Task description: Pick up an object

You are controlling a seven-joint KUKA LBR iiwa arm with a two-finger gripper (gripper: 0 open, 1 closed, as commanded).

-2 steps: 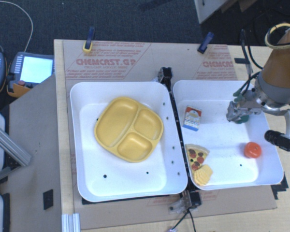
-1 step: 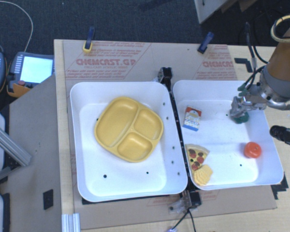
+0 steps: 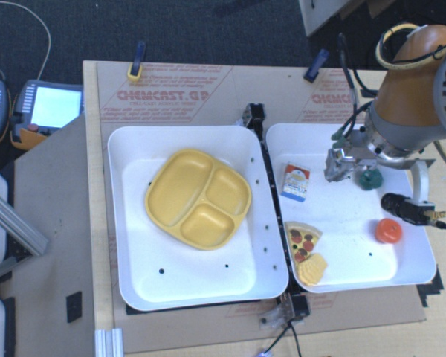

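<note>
The gripper (image 3: 340, 166) hangs low in the right bin (image 3: 357, 274), just right of the small carton (image 3: 296, 182); whether it is wide or narrow cannot be told. Apparently the approach step: next, a descent onto the carton, whose long axis runs near-far, red top pointing away.

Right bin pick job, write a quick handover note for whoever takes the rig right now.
Hand: low over the right bin, near its far side; grip state unclear, nothing seen held.
Right bin: small carton left of the hand, green object just right of it, orange object, pizza slice toy and yellow cookie-like piece at the near left.
Left bin: yellow divided plate.
Done: no pick visible.
Left: grasp and lift one object.
</note>
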